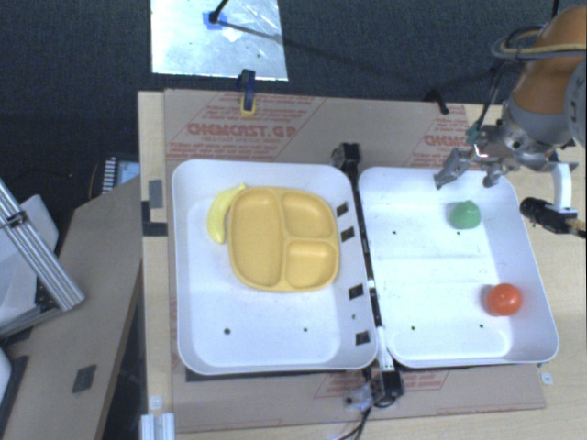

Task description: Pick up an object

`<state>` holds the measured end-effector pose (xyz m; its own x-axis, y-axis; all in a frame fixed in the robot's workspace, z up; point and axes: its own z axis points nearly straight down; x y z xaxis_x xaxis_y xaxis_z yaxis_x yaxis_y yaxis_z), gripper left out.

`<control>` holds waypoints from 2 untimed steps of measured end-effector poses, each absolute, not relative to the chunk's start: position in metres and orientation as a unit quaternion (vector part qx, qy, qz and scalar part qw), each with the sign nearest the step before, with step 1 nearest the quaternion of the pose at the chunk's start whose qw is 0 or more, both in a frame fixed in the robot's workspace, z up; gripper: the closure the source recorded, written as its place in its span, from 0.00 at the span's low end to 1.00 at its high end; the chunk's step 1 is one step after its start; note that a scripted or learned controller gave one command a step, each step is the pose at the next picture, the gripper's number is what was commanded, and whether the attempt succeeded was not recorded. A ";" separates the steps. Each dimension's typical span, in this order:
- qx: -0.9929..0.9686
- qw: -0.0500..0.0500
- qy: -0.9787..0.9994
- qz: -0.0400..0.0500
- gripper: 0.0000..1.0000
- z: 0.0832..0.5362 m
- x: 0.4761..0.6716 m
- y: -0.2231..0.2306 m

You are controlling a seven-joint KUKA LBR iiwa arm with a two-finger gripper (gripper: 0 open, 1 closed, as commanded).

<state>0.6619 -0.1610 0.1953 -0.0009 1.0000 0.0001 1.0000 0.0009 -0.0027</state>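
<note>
green ball (465,214) is lying near the far end of the right bin (431,337), just below the hand (470,176), which is hovering with fingers spread open, holding nothing. an orange ball (503,299) is sitting nearer. the left bin (197,328) is carrying a yellow tray (282,239) and a banana (218,214).

bench (156,273), 2 white bins (197,337) side-by-side

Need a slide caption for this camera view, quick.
Open gripper above green ball in right bin.
</note>
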 end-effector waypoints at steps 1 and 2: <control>-0.707 0.000 -0.707 0.001 0.00 0.152 0.660 -0.166; -0.705 0.000 -0.709 0.000 0.00 0.093 0.667 -0.168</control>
